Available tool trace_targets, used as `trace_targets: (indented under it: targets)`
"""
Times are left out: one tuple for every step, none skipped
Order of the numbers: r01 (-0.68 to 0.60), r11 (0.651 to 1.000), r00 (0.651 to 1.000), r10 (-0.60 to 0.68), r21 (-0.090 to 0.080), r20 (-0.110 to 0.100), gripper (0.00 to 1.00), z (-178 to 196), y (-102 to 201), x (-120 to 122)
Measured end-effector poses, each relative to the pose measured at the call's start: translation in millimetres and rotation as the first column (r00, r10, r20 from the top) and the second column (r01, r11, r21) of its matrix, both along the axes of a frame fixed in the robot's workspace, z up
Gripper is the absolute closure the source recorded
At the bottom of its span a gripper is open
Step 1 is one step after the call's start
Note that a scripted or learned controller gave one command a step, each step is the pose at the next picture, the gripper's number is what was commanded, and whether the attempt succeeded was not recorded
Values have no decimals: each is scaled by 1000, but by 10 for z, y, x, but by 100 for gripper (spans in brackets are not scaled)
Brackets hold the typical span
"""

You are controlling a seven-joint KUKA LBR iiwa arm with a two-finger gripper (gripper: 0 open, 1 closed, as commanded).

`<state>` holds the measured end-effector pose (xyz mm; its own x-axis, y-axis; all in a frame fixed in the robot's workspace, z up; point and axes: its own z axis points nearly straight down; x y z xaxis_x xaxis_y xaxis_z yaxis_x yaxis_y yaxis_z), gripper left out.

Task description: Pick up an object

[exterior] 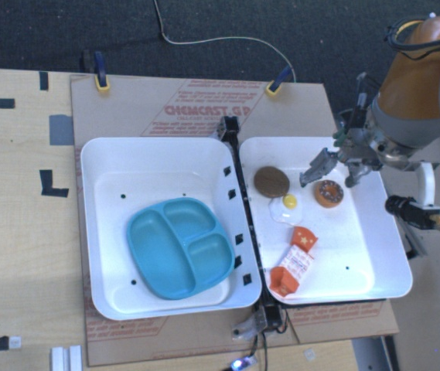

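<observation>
Hand (334, 168) sits at the upper right of the frame, over the right bin (374, 280), fingers spread wide and nothing between them; one dark finger (316, 168) angles out toward the left, the other (356, 172) points down on the right side; between and just below them lies the small round donut-like piece (329, 193), brown with a sprinkled top, and that looks the nearest candidate for a pick; it lies just beneath the hand, slightly toward the bottom of the frame, so I judge the coming move to be a short drop rather than a reach; being round, it has no long axis to line up with.

Left of the hand, the brown disc (271, 182) rests near the divider between the bins; a small yellow-and-white egg-like piece (288, 205) sits just below it; lower in the frame, the orange packet (294, 262) lies on a slant, its long axis running from upper right to lower left, well apart from the hand.

Over in the left bin (100, 161), the blue divided tray (181, 246) sits alone; far from the action; the table (18, 207) stretches away on the left.
</observation>
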<state>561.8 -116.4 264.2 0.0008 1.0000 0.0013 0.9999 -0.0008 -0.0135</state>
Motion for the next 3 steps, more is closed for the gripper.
trace_targets:
  targets:
    - [-3,1000,1000,3,-1,9,0,45,3,17]
    - [-3,1000,1000,3,-1,4,0,-445,66,62]
    - [-2,1000,1000,2,0,2,0,-1107,25,57]
